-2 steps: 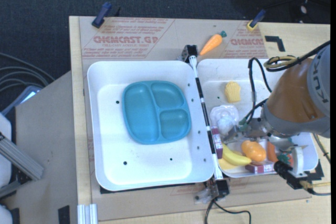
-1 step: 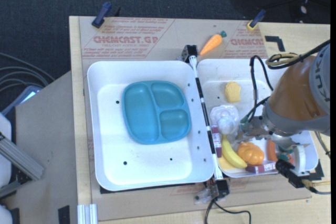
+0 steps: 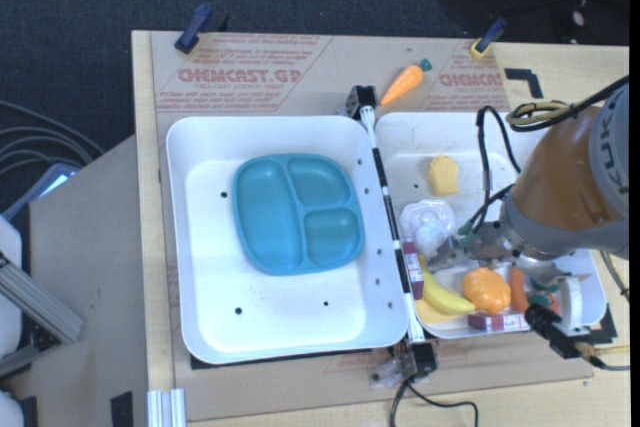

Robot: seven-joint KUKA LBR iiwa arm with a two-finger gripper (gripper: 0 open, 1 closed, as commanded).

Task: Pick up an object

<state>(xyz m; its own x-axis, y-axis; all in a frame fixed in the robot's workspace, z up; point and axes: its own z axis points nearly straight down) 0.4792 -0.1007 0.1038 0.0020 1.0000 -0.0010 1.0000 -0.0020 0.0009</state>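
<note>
Right, the gripper [image 3: 468, 243] sat low over the right bin [image 3: 470, 127], tucked under the grey wrist. Couldn't tell whether it was spread or closed, and nothing was visibly held.

Just below it lay the orange fruit [image 3: 487, 290], touching the banana [image 3: 445, 296] on its left. A clear crinkly packet [image 3: 425, 221] lay just left of the gripper, and a yellow lump [image 3: 443, 175] sat further back, on its own.

My guess was that the orange fruit was light, hard and smooth. Being round, it would likely roll out of an off-centre pinch, so grip it across the middle. The packet looked soft and slippery, a poor bet.

The left bin [image 3: 200, 245] held a blue divided plate [image 3: 300, 213]. A carrot [image 3: 403, 84] lay on the bench behind the bins.
</note>
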